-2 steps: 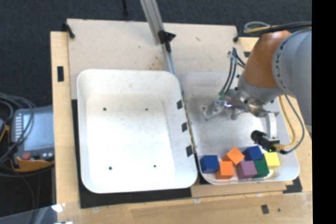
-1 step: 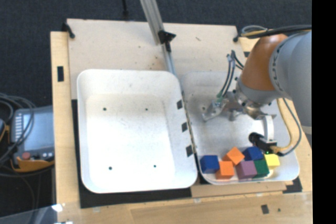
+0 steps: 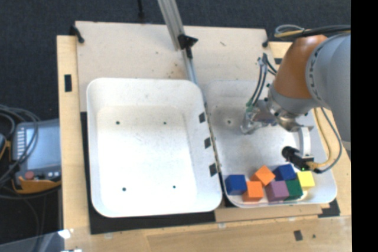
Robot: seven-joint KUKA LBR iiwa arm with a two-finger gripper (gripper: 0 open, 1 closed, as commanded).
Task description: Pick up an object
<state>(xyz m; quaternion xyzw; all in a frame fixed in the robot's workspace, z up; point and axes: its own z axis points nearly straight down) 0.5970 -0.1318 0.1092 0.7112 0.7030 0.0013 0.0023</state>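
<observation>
Several small blocks lie clustered at the near edge of the right bin (image 3: 231, 104): a blue one (image 3: 235, 184), two orange ones (image 3: 264, 174) (image 3: 254, 189), a purple one (image 3: 276, 190), a green one (image 3: 293, 189), a yellow one (image 3: 305, 179) and another blue one (image 3: 285, 172). My gripper (image 3: 253, 123) hangs over the middle of the right bin, behind and above the cluster, well apart from the blocks. Nothing shows between its fingers. The grey arm with its orange band (image 3: 298, 71) reaches in from the right.
The left bin (image 3: 147, 144) stands beside the right one, separated by black clips (image 3: 208, 142). An aluminium rail (image 3: 168, 3) slants up from the bench's back. Cables loop along the arm near the right bin's right wall. A control pendant (image 3: 32, 156) lies off the bench at left.
</observation>
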